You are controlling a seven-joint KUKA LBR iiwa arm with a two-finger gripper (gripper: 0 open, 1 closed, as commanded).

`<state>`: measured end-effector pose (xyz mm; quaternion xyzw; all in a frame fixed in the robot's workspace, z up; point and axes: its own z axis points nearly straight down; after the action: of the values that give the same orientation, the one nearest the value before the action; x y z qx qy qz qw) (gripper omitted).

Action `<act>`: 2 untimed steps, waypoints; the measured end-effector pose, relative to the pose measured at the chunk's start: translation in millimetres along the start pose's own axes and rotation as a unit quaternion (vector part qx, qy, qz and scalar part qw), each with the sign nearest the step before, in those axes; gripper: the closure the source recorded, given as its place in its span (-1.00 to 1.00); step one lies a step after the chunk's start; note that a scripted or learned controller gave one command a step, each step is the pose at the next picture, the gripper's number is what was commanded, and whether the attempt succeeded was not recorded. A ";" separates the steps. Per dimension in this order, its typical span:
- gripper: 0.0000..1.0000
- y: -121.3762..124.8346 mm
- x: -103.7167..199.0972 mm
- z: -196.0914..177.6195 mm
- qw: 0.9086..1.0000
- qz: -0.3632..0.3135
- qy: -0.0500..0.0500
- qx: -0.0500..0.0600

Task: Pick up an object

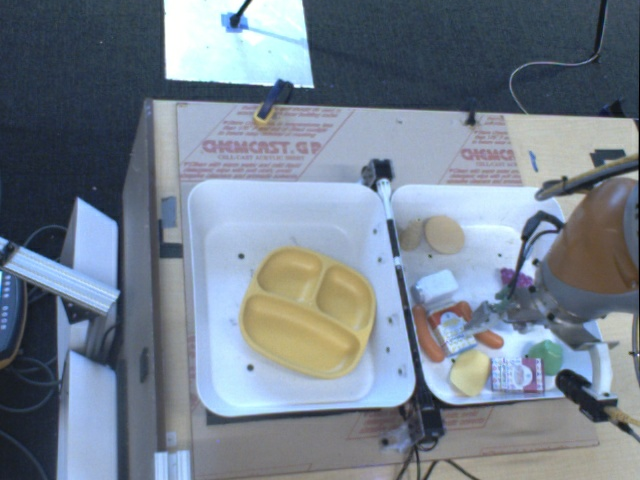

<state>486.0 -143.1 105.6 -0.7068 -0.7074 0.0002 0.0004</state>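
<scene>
The arm's gripper hangs low in the right bin, among small toys (I can't tell how its jaws stand). An orange carrot lies just beside it; a yellow tray fills the left bin.

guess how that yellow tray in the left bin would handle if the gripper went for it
The yellow tray looks like molded plastic, so probably stiff and light. It is wide and lies flat in the left bin, so two fingers would likely need a rim or a divider. Its smooth surface may slip, and pushed, it should slide, not roll.
</scene>
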 end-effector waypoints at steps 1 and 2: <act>-1.00 99.4 -49.2 21.0 1.000 -0.001 -0.001 -0.001; -1.00 61.4 8.6 19.6 1.000 0.002 -0.007 -0.003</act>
<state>547.3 -134.4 85.9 -0.7084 -0.7057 0.0025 -0.0068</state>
